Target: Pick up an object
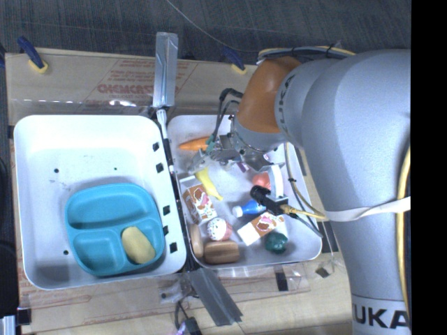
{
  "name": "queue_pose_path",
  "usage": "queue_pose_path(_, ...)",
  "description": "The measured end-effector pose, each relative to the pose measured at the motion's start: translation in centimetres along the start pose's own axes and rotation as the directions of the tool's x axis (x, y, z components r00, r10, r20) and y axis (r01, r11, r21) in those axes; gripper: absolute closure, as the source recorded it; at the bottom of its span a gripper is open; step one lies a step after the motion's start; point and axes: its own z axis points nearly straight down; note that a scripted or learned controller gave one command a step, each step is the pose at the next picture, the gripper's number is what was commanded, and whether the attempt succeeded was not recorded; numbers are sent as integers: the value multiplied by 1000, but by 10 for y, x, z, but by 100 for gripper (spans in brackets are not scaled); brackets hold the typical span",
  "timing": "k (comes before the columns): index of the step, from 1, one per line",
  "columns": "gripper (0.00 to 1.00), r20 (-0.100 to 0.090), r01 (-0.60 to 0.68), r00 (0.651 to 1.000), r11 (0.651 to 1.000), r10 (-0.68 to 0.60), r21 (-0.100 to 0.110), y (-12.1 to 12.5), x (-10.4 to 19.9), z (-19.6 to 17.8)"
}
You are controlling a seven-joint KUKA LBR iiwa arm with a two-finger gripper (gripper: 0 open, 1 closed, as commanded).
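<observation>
Step in hand: the grey arm with its orange band is lowered over the upper part of the right-hand shallow white bin [307,251], so this reads as the reach toward a pick, with nothing seen lifted.
Gripper: the two-finger gripper [227,152] sits at centre frame, just above the clutter; whether it is apart or together I cannot tell, as the wrist hides it.
Nearest candidates: an orange carrot-shaped toy [192,144] lies just left of the gripper at the bin's upper left; a yellow banana-shaped toy [207,184] lies just below it.
Other contents, right bin: a small printed carton [199,203], a brown sausage-like roll [220,252] at the bottom edge, a dark green round toy [276,241] lower right.
Left bin: a blue divided plastic tray [105,218] with a yellow potato-shaped piece [138,245] in its lower right compartment.
Next move calls for: settling on one object, probably the carrot or banana, descending squarely over it, then closing and lifting clear of neighbours.
</observation>
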Motion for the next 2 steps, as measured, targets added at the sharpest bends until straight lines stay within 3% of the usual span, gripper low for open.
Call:
queue_pose_path(1,100,0,4,1000,1000,-4,0,1,0,-11)
queue_pose_path(2,100,-1,-41,999,999,41,-10,33,78,-105)
